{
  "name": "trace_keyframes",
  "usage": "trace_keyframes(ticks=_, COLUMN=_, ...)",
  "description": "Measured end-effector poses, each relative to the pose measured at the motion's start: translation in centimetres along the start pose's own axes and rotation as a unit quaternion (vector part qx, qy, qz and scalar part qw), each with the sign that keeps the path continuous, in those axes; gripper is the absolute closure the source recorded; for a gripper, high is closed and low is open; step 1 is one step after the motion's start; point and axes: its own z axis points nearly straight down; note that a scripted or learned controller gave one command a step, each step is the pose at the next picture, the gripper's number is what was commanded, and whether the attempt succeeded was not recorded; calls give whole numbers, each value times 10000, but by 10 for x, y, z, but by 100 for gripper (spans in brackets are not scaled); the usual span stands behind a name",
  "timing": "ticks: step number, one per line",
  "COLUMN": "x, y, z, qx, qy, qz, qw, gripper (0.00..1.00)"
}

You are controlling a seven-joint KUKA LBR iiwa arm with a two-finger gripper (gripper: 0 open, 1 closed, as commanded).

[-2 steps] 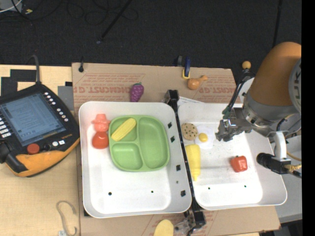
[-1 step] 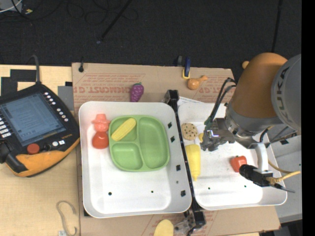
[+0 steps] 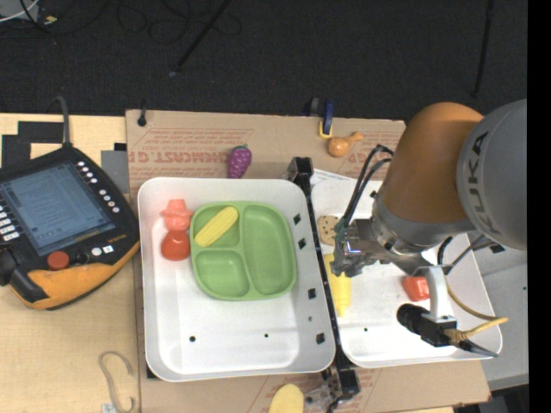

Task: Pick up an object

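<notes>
The yellow object (image 3: 342, 292) lies in the right bin (image 3: 379, 355), close to its left wall, with its long axis running from far to near, and the pincer (image 3: 348, 261) hangs just above its far end, so the coming move is, I judge, a short descent; whether the pincer is open or closed I cannot tell. In the same bin I count one orange block (image 3: 416, 288) to the right and one cookie (image 3: 326, 227) on the far side. The left bin (image 3: 172, 342) holds one green plate (image 3: 258, 269) with one corn cob (image 3: 215, 224), and one red figure (image 3: 176, 229) beside it.
</notes>
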Motion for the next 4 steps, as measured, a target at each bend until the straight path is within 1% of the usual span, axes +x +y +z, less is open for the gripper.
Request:
trace_keyframes(ticks=1, x=40, y=-16, z=7, qx=5, qy=-5, qz=4, qw=10000, gripper=100)
trace_keyframes(ticks=2, x=54, y=-37, z=10, qx=8, qy=-10, qz=16, qw=10000, gripper=100)
trace_keyframes(ticks=3, x=41, y=-27, z=6, qx=-7, qy=-12, qz=13, qw=10000, gripper=100)
trace_keyframes(ticks=4, x=48, y=-27, z=-4, qx=-8, qy=-9, qz=15, qw=10000, gripper=100)
